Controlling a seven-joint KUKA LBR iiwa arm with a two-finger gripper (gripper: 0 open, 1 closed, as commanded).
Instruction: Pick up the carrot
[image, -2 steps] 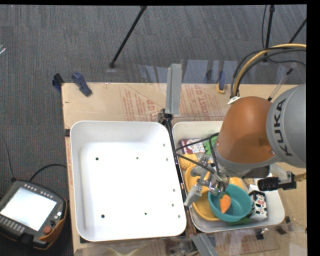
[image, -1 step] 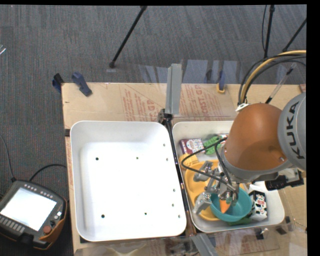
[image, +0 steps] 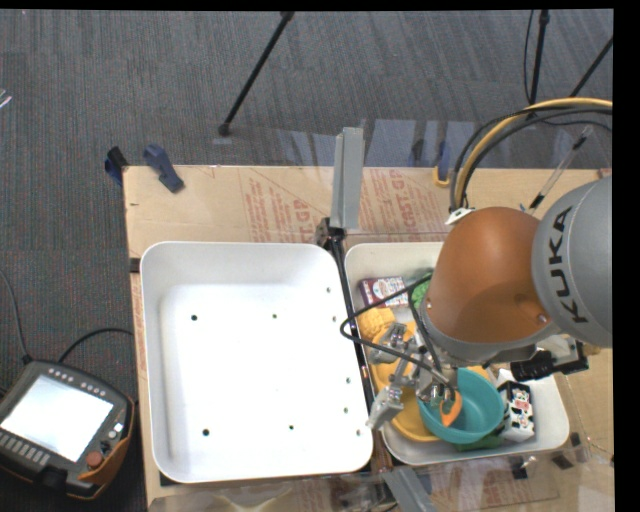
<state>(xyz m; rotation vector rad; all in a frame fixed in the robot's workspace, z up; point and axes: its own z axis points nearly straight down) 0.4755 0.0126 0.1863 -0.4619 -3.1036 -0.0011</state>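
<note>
The grey arm (image: 590, 262) with its orange band (image: 488, 272) reaches in from the right and hangs over the right bin (image: 553, 428), hiding much of that bin's middle; the gripper (image: 396, 393) sits low over the near left part of this bin, just beside the wall it shares with the left bin (image: 250, 360); whether it is released or clenched cannot be told from this view, and nothing can be seen grasped in it; the carrot (image: 449, 407), a small orange piece, lies inside a teal bowl (image: 470, 418) near the right bin's near edge, at the bowl's left side, just to the right of the gripper; whether the two touch cannot be told; the bowl rests partly on a flat yellow piece (image: 408, 420) that reaches toward the bin's near left corner; a small black-and-white cow-patterned item (image: 518, 408) stands just beside the bowl on its right, toward the near right corner; near the bin's far edge lies a dark purple packet (image: 384, 290), with a green thing (image: 421, 291) next to it, partly hidden by the arm; a rounded yellow thing (image: 372, 323) lies by the left wall, between the packet and the gripper; the left bin shows a few small dark dots on its white floor; both bins sit on a cardboard-covered bench (image: 220, 205), with a blue clamp (image: 160, 166) at its far left corner; a handheld control pendant (image: 62, 422) lies on the carpet off the bench's near left corner.
</note>
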